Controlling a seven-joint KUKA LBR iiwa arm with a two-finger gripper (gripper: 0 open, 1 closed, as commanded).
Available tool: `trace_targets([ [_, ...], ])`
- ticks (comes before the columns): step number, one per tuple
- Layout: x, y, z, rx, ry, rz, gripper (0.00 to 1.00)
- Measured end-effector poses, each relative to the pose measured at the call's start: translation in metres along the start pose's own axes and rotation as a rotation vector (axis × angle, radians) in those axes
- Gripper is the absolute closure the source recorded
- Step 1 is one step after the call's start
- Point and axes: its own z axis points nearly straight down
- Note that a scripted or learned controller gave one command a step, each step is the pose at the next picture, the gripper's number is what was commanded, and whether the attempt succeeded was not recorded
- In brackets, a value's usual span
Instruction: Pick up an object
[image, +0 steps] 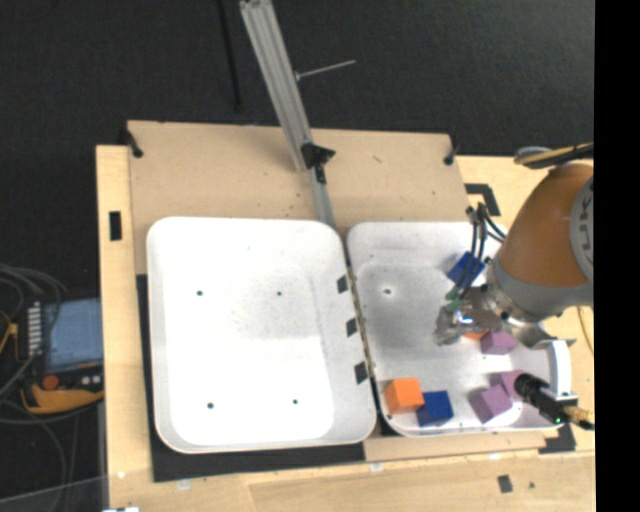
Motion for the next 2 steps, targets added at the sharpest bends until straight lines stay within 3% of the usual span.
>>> trace_targets([
  [1,-0.001,0.012,-0.055,0.001,0.0,-0.001,1.0],
  [2,-0.001,0.013,-0.066,0.006,0.002,-0.003,1.0],
])
